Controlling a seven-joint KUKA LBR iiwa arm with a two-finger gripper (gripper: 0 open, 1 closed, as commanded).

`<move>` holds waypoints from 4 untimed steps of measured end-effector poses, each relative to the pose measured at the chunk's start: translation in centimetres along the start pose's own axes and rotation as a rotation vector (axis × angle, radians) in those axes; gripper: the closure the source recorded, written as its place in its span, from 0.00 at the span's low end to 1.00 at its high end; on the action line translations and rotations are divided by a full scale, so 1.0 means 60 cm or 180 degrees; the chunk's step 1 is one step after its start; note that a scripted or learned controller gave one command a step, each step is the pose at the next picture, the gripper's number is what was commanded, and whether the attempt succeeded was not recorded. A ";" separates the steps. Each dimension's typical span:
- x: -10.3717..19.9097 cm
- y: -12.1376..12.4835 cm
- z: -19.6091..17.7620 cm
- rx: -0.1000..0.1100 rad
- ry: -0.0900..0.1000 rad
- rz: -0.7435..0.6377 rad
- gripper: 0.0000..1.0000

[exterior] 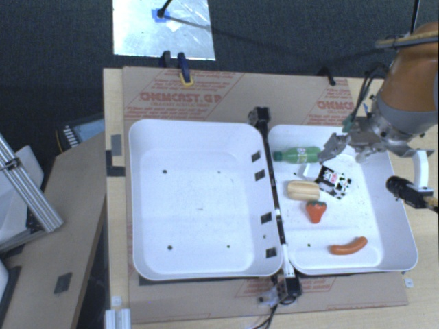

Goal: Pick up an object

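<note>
Dark carpet lies behind the bench (226,88), which is covered by a sheet of brown cardboard with red print. Two shallow white bins sit side by side on it. The left bin (147,139) holds nothing that can be made out.

The right bin (394,235) holds five things. A green bottle (297,155) lies on its side near the far edge. Just this side of it, a tan bun (303,190) lies near the divider. A black-and-white block (334,181) sits just right of the bun, tilted. A strawberry (315,212) lies just below the bun, and an orange sausage (348,246) lies near the front rim, well apart from the rest.

From the right, the arm (411,81) reaches over the far part of the right bin. Its tool (346,149) hangs between the bottle and the block, just above the block. The fingers are spread apart, with nothing between them.

A silver sheet (163,19) lies on the carpet beyond the bench.
</note>
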State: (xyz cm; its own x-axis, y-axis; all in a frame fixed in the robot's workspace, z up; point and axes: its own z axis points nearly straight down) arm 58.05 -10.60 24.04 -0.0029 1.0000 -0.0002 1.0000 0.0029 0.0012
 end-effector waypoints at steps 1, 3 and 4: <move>0.174 -0.096 0.099 0.0030 0.0019 -0.0033 0.00; -0.021 -0.109 0.090 -0.0011 -0.0008 0.0014 0.00; 0.041 -0.103 0.230 0.0020 0.0009 -0.0011 0.00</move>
State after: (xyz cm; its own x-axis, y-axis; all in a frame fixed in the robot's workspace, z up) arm 51.86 -8.15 10.21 -0.0062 1.0000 0.0027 1.0000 0.0062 -0.0052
